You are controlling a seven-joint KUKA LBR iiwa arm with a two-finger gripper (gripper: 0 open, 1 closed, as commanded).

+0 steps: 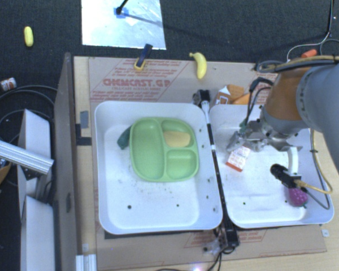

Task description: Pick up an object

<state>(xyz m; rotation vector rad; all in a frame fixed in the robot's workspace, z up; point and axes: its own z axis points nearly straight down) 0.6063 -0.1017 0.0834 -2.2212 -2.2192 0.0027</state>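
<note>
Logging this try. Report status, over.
Gripper low in right white bin. Small white-and-red flat packet lies right beside it, grip not confirmed. Purple round object sits apart, not in the way.

The grey arm (327,89) reaches in from 3 o'clock. Its orange band (282,97) sits above the gripper (244,139), which hangs low toward 9 o'clock.

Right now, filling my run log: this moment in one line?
gripper: over right bin | nearest: red-and-white packet | grasp: unconfirmed

The end effector (244,139) hangs over a white-and-red packet (237,159) — perhaps touching it — in the right bin (254,213).
</note>
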